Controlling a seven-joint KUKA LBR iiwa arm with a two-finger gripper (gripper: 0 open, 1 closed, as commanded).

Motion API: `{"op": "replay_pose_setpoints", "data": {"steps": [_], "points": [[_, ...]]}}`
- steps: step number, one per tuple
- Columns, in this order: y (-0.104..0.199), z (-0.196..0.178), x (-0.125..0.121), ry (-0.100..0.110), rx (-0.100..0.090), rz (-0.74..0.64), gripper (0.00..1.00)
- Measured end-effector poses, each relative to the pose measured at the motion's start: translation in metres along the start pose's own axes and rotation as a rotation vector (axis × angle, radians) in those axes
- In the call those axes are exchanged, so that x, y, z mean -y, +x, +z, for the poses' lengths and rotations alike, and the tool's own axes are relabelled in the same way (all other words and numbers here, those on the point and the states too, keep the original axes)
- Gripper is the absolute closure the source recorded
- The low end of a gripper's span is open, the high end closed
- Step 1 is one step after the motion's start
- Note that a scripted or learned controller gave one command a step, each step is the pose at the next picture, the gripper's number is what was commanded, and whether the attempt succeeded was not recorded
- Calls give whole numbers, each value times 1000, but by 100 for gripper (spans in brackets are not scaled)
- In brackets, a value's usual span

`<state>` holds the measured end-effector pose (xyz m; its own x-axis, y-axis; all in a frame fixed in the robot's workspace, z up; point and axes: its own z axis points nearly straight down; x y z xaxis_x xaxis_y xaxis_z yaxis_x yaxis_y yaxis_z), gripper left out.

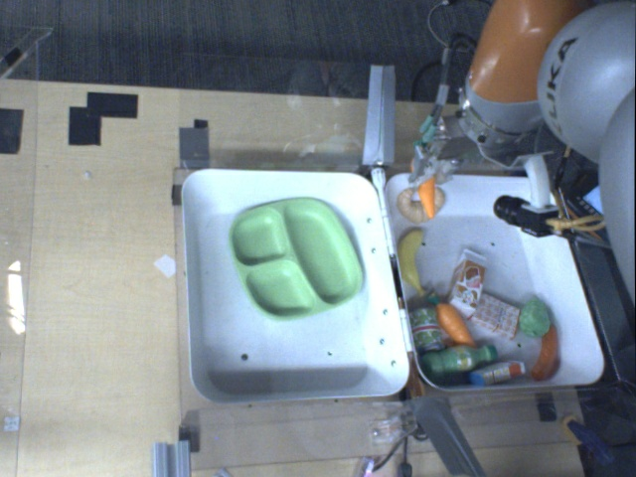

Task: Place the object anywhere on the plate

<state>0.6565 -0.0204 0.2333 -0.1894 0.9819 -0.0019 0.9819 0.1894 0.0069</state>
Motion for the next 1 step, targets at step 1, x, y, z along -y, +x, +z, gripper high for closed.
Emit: {"op": "replay_pose_setpoints", "data": {"steps": [1], "points": [[69,48,29,4,-2,60,100]]}}
